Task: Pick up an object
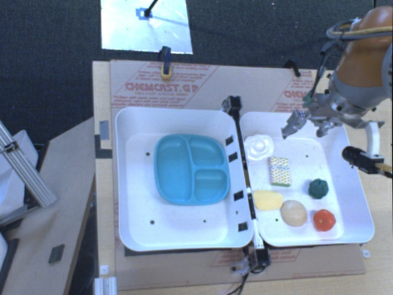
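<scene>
Sitting in the left bin (132, 183) is a blue plate (190, 169). The right bin (353, 189) holds a white egg toy (258, 146), checkered block (279, 171), yellow piece (268, 200), tan egg (293, 213), red tomato (324, 220) and green broccoli (318, 188). The gripper (307, 123) hangs above, fingers apart, holding nothing.

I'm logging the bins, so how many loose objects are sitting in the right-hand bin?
6: a white piece at the bin's far left, a patterned block near the middle, a green lump on the right, and along the near edge a yellow piece, a tan egg and a red ball.
</scene>
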Action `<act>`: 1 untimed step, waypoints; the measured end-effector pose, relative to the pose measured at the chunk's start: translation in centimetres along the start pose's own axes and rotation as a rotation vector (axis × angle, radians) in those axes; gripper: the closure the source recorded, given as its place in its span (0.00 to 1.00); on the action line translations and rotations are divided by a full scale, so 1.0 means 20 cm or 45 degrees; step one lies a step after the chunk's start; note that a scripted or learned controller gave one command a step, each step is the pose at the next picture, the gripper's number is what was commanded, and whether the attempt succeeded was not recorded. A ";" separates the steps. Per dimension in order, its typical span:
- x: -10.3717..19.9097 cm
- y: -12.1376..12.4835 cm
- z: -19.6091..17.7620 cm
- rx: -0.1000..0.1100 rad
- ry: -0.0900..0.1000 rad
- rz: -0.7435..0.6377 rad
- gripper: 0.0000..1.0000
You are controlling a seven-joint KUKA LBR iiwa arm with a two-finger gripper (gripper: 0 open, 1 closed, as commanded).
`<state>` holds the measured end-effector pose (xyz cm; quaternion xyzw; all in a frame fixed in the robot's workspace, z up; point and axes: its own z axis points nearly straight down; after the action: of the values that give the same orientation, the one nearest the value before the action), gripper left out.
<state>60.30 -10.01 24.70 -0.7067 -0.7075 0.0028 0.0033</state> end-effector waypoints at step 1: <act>0.00 0.01 -0.03 -0.013 -0.001 -0.002 0.00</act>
<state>60.50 -10.00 25.25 -0.7061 -0.7081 -0.0003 -0.0007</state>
